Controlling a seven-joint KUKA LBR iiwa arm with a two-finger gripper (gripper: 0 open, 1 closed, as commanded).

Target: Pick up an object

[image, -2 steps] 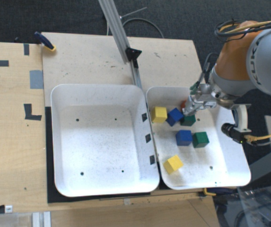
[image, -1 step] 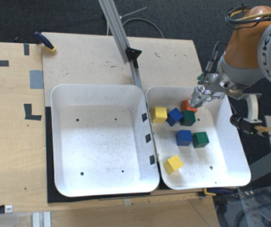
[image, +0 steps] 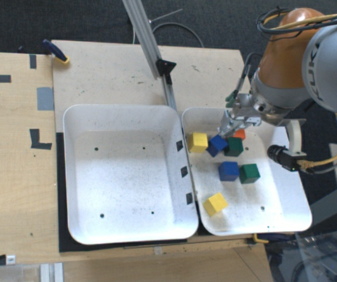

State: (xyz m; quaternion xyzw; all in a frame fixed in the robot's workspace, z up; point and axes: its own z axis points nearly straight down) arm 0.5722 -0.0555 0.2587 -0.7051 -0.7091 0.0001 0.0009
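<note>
In the right bin [image: 286, 216] lie several small blocks: a yellow cube [image: 199, 141], a blue cube [image: 217, 145], a green cube [image: 234, 147], an orange piece [image: 239, 135] partly hidden behind the green one, another blue cube [image: 229, 171], a second green cube [image: 249, 173] and a yellow cube [image: 216, 204] near the front. My gripper [image: 232, 126] hangs at the back of this bin, just above the blue, green and orange cluster. Nothing is visible between its tips.
The left bin [image: 74, 157] stands beside the right one, sharing a middle wall. A slanted metal rail [image: 146, 34] runs from the top toward the bins' junction. A black cable plug [image: 281, 156] hangs over the right bin's right side.
</note>
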